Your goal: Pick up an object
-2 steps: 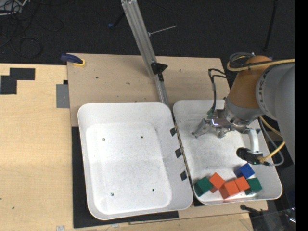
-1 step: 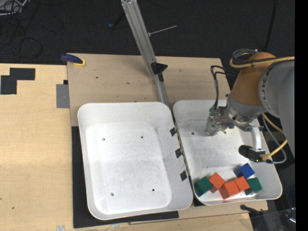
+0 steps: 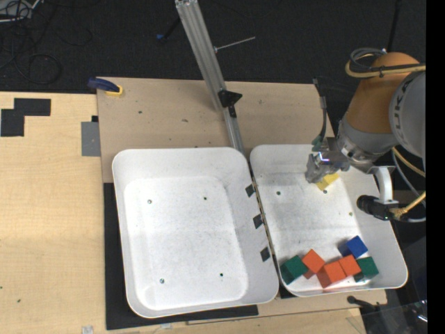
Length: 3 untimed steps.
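Dark floor with loose cables fills the top of the frame, and below it a pale wooden bench (image 3: 174,117) spreads from the left edge toward the middle. At upper left of the bench a small blue and yellow clamp (image 3: 106,86) sits on its edge. A ribbed silver aluminium rail (image 3: 207,61) slants down from top centre to the gap between the bins.

Two shallow white plastic bins lie side by side. The left bin (image 3: 139,186) takes the lower middle of the frame. The right bin (image 3: 292,214) touches it along a seam marked by three small black clips. In the right bin's lower right corner is a cluster of coloured blocks: two green blocks (image 3: 295,267), one at the left end and one at the right; two orange-red blocks (image 3: 313,260), one small and tilted, one larger in front; and one blue block (image 3: 356,246) at the upper right of the heap. They touch or overlap, so their exact edges are hard to separate.

At the upper right, the grey arm with its orange band (image 3: 379,89) reaches over the right bin's top edge. Its two-finger gripper (image 3: 320,168) hangs low there, well apart from the heap. A small yellow block (image 3: 327,180) shows just beneath the fingertips, partly hidden by them; whether the jaws grip it or merely stand over it cannot be told. Black cables trail at the right.
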Motion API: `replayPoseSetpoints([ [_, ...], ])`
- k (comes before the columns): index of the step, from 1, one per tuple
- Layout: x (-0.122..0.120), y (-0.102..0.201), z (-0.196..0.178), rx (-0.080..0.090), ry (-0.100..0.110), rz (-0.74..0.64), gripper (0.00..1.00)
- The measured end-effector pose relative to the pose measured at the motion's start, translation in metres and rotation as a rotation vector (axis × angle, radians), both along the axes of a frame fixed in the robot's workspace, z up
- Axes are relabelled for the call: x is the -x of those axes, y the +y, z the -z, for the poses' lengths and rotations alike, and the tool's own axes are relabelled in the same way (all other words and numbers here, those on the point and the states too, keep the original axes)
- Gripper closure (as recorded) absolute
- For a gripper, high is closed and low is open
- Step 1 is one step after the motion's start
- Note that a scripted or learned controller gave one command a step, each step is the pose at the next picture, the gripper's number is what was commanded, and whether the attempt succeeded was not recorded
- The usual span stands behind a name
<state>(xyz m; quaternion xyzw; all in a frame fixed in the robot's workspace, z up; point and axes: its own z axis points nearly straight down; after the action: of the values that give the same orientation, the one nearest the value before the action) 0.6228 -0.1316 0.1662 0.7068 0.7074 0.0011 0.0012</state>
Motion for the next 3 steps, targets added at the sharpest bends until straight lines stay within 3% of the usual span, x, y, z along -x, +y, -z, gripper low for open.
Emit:
replayPoseSetpoints([
  [1, -0.006, -0.007, -0.061, 0.001, -0.001, 0.001, 1.00],
  [2, -0.006, -0.007, -0.046, 0.000, 0.008, -0.001, 1.00],
  [3, 0.002, 0.038, -0.041, -0.002, 0.008, -0.002, 1.00],
])
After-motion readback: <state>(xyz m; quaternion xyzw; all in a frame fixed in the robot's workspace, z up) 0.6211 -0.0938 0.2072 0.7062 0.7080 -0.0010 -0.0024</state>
